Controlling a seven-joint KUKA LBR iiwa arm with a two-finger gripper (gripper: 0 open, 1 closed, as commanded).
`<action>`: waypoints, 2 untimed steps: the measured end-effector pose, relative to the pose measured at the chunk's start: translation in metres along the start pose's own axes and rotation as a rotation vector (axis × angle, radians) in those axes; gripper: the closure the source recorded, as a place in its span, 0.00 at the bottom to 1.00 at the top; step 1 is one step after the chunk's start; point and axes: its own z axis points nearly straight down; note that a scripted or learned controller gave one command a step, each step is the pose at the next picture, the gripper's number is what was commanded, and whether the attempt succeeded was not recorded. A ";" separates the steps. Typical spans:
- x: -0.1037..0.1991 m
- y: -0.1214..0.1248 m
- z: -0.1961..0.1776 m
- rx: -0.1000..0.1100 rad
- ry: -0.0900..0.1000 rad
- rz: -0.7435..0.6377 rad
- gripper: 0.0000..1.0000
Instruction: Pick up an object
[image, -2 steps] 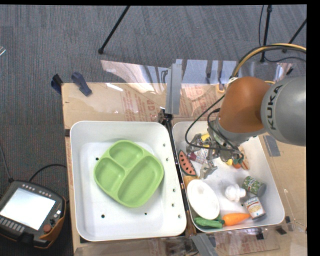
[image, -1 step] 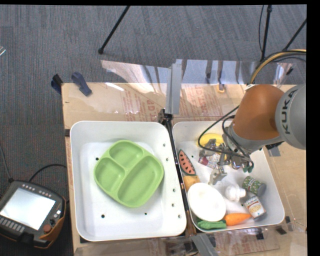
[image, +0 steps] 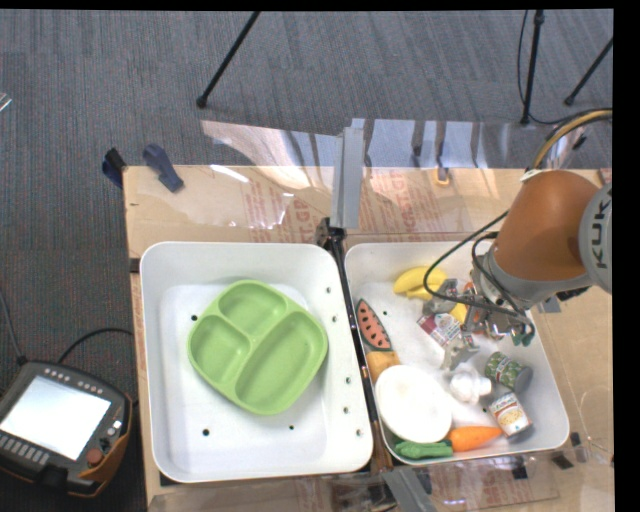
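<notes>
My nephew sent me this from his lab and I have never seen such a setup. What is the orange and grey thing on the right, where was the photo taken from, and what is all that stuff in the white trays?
The orange and grey thing is a robot arm, reaching in from the right. At its tip is a gripper, a two-finger claw for picking things up. The photo comes from a single camera fixed above the bench, looking down at a slant.

The two white trays are shallow bins. The left bin holds a green divided plate. The right bin holds toy food and small items: a yellow banana, a watermelon slice, a white round plate, a carrot, a green can and a small labelled can.

The gripper hangs low over the clutter in the right bin. I cannot tell whether it holds anything.
</notes>
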 end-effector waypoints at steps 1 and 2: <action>-0.024 0.037 0.006 -0.003 0.012 -0.078 0.00; 0.030 0.018 0.006 -0.002 0.014 -0.021 0.00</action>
